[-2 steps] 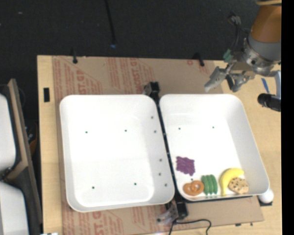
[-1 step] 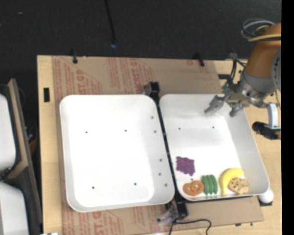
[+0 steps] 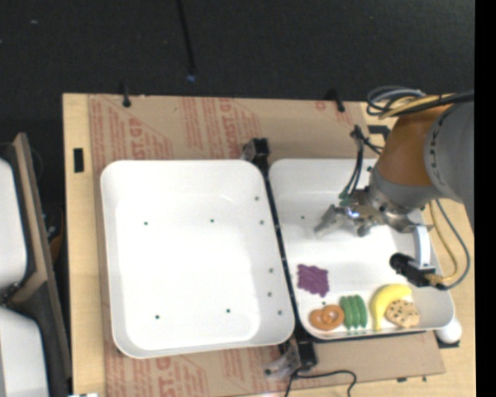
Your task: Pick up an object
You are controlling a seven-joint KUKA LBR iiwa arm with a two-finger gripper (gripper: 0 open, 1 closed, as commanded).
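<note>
We are hovering our hand (image 3: pixel 341 219), seemingly spread and empty, above the right bin (image 3: pixel 314 176), eyeing the purple grape bunch (image 3: pixel 312 279) lying nearby: probably light, stiff plastic, best pinched across its middle.

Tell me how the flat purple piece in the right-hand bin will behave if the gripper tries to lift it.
The flat purple piece lies low against the floor of the right-hand white bin, so fingers probably get little edge to pinch. Its ragged outline suggests something soft and light, likely floppy. It seems unlikely to roll; a push would probably just slide it.
</note>
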